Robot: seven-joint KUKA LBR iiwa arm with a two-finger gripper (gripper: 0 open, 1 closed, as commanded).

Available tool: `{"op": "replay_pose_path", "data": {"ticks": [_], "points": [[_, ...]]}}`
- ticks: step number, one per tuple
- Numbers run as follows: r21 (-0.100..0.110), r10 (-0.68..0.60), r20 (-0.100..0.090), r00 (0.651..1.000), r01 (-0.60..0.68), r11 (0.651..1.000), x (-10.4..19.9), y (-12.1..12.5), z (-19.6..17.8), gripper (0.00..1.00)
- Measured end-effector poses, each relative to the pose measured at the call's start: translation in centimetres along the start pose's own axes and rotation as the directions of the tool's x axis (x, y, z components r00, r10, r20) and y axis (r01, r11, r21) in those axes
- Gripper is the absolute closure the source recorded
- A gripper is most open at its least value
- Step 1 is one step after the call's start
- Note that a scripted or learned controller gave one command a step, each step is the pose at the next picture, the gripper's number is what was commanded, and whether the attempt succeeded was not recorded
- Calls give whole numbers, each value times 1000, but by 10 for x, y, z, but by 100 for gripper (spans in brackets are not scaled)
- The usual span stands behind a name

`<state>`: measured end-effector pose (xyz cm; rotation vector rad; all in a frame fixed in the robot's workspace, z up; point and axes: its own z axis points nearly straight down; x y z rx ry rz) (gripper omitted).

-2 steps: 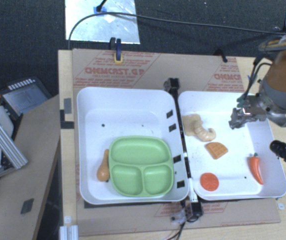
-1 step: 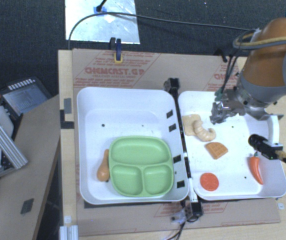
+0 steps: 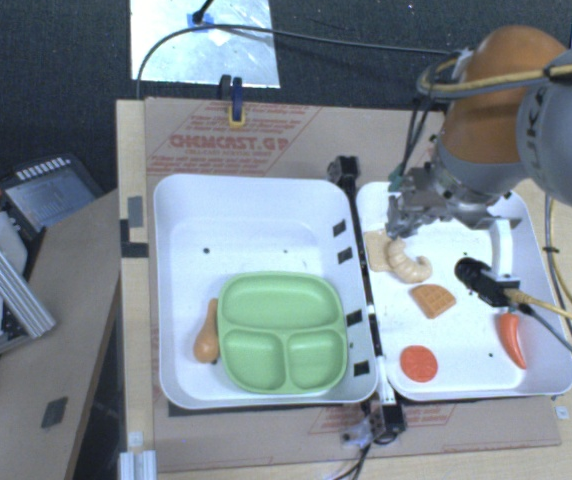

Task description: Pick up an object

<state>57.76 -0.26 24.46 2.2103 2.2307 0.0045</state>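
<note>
Camera view has my gripper (image 3: 403,220), jaw state unclear, above the pale curled shrimp-shaped toy (image 3: 403,260) near the right white bin's (image 3: 466,373) far-left corner; likely light, slippery, best pinched mid-curve.

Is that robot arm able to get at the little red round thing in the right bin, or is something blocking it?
Probably yes. The red disc lies alone on the bin floor near the front edge, nothing on top of it. The gripper hangs over the same bin, farther back above a curled tan piece.
</note>
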Motion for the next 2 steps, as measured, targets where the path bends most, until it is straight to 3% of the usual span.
{"op": "replay_pose_path", "data": {"ticks": [2], "points": [[0,-1,-1,1000,1,1000,98,31,-7,100]]}}
